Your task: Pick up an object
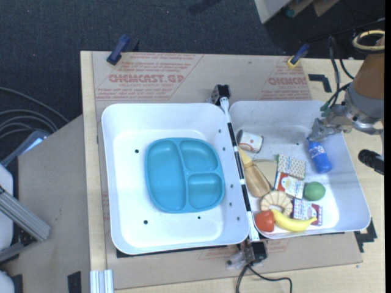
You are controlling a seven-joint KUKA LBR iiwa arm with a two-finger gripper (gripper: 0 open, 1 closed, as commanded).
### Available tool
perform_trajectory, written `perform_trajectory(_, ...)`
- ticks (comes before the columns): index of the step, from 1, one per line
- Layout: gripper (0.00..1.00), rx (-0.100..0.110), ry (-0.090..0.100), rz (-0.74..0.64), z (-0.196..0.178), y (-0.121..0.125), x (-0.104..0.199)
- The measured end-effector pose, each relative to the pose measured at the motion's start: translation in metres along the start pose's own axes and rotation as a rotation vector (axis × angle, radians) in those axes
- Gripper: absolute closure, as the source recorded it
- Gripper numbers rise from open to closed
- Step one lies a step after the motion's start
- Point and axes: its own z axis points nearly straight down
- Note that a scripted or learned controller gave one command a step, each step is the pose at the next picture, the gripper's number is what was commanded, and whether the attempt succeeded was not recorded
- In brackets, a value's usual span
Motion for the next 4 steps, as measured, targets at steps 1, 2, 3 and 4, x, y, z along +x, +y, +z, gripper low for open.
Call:
perform_trajectory(1, 1.00, -0.003, -0.002, 0.000, -0.094, 0.044, 0.030)
perform_trajectory(2, 0.00, 0.000, -0.001, 0.001, -0.093, 0.044, 0.030)
perform_trajectory(3, 0.00, 0.008, 0.006, 0.000, 0.042, 0.047, 0.015)
perform_trajectory(4, 0.00, 0.002, 0.000, 0.001, 0.040, 0.048, 0.029)
